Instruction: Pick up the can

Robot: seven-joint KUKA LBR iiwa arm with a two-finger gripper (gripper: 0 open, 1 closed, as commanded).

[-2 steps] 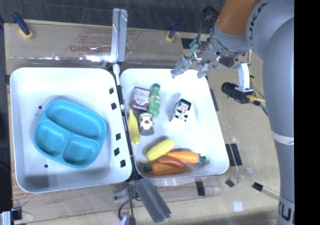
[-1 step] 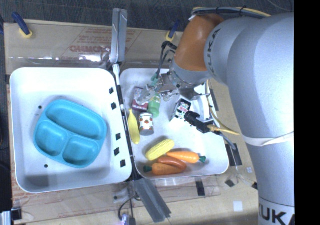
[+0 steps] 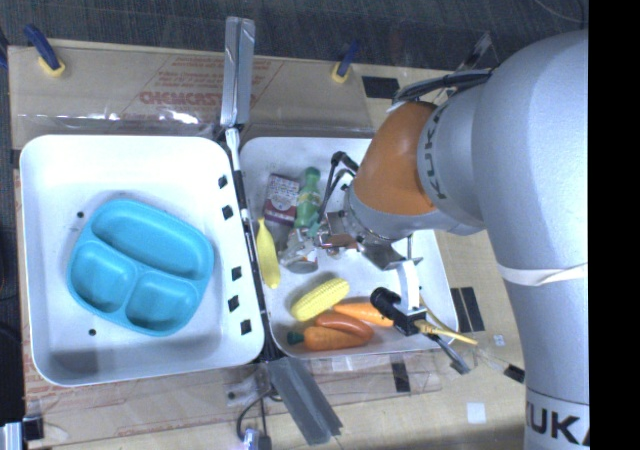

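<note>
The can (image 3: pixel 282 196), dark with a red and grey label, sits in the right bin (image 3: pixel 300 150) near its left wall. A green bottle (image 3: pixel 309 190) lies right beside it. My gripper (image 3: pixel 328 234) hangs low over the bin's middle, just right of and below the can, under the orange wrist band. Nothing shows between the gripper and the can that tells me they touch. The arm hides the bin's right half.
A yellow banana (image 3: pixel 267 253), a corn cob (image 3: pixel 320 296), two orange carrots (image 3: pixel 338 336) and a small grey shiny thing (image 3: pixel 300 259) crowd the right bin's front. A blue divided plate (image 3: pixel 140 263) lies in the left bin (image 3: pixel 60 163).
</note>
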